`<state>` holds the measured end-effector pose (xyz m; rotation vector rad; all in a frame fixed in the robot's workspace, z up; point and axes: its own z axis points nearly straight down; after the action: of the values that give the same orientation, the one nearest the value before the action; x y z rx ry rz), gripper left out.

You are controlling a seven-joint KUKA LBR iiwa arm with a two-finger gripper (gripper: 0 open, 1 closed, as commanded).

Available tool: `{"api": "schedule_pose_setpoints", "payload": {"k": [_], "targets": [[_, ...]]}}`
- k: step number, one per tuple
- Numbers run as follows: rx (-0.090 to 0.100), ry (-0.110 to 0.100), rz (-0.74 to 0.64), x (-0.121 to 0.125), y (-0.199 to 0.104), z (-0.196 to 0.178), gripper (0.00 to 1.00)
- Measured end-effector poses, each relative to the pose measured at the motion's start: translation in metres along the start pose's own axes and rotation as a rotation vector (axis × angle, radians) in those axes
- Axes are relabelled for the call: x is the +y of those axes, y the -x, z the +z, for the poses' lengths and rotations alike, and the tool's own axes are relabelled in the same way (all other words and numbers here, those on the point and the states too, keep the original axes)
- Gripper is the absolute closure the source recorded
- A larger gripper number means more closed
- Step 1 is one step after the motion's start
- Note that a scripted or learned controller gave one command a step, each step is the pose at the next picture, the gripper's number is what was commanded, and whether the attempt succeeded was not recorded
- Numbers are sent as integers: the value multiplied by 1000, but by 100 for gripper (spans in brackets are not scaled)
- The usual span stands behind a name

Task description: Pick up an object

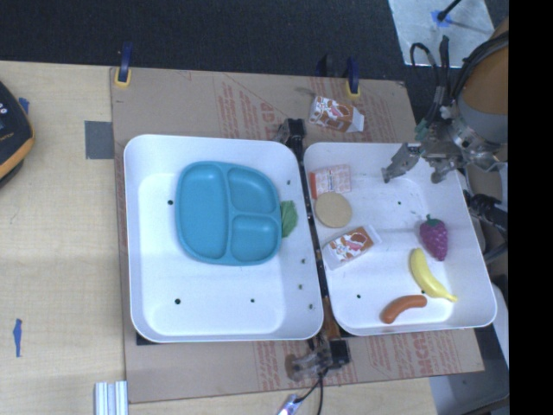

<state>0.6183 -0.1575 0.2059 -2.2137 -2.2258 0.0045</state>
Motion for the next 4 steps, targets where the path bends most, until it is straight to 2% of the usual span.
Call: {"api": "schedule_pose_setpoints", "payload": {"k": [1, 2, 3, 4], "targets": [[-1, -2, 1, -21, 44, 115, 0], [-1, 0, 0, -100, 54, 72, 0], [1, 0, 0, -143, 53, 115, 0], [-2, 1, -4, -142, 55, 104, 100]]}}
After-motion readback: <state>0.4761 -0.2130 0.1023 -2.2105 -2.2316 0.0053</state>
